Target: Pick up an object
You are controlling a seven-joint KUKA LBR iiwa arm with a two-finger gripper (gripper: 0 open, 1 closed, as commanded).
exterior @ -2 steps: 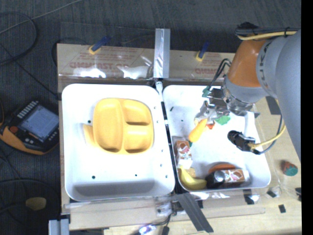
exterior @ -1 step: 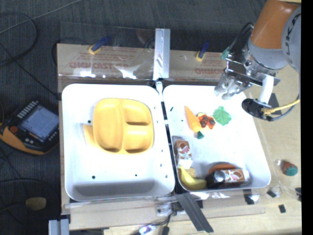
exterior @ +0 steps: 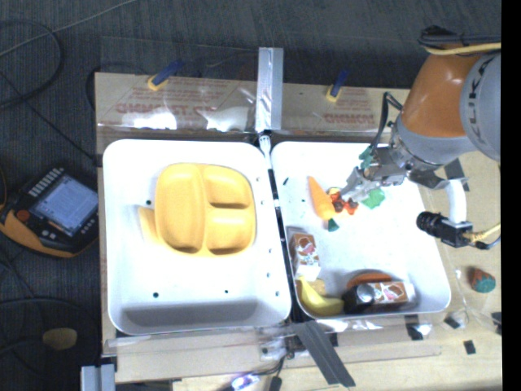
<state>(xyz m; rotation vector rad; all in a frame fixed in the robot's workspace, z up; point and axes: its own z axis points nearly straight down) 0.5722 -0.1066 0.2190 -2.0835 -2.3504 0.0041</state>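
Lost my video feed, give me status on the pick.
Gripper low in right bin, beside orange carrot. No grasp visible. Banana and bottle at near wall, clear of it.

Bench [exterior: 122,88] – two white bins [exterior: 195,300], side by side

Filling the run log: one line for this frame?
arm: over right bin | gripper: beside orange carrot toy | grasp: unconfirmed | left bin: yellow tray

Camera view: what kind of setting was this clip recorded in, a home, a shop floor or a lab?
Most likely a robotics lab test bench. Two white bins sit side by side on a board held by clamps, a handheld control pendant lies on the carpet beside it, and the arm reaches over toy food such as a carrot.
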